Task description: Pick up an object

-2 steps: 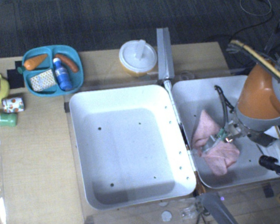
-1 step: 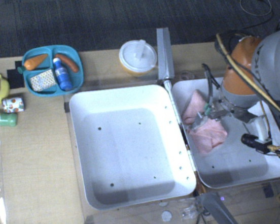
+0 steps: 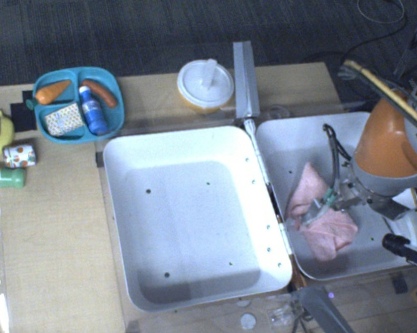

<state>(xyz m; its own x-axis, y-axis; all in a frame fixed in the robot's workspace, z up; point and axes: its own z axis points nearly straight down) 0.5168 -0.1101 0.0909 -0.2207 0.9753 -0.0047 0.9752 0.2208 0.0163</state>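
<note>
A crumpled pink cloth (image 3: 317, 212) lies in the right bin (image 3: 296, 139), toward its left and front. My gripper (image 3: 325, 204) reaches in from the right and sits low over the middle of the cloth, its tips against the folds. The arm's orange band (image 3: 388, 142) hangs above the bin's right side and hides that part of the floor.
The left bin (image 3: 192, 213) stands beside the right one, with a metal rail (image 3: 244, 81) between their far ends. Behind are a white lidded cup (image 3: 205, 84) and a blue tray (image 3: 78, 103) of toy food. Small items lie at the far left (image 3: 0, 144).
</note>
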